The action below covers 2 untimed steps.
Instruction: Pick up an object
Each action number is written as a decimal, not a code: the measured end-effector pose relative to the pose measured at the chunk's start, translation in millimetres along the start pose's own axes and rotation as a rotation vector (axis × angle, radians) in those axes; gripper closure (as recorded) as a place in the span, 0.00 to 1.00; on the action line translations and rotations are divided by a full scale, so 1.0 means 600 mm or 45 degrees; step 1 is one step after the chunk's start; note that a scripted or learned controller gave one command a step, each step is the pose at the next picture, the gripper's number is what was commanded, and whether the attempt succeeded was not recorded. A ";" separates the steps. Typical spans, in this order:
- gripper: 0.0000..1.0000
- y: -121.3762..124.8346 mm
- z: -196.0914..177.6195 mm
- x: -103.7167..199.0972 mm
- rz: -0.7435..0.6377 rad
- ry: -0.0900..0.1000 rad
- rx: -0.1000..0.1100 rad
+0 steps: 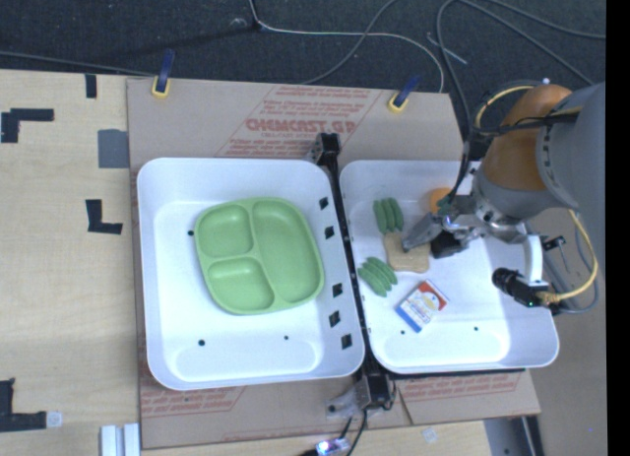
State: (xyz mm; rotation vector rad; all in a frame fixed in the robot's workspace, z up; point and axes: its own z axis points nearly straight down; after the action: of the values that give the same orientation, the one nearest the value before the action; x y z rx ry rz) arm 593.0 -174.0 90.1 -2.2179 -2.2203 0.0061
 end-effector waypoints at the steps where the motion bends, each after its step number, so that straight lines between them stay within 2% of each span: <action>1: 1.00 0.002 -0.023 0.000 -0.002 -0.001 -0.005; 2: 1.00 0.017 -0.116 0.011 -0.001 0.000 -0.011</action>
State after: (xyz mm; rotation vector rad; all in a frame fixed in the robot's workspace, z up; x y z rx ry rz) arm 603.8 -167.3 159.6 -2.2211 -2.2258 -0.0037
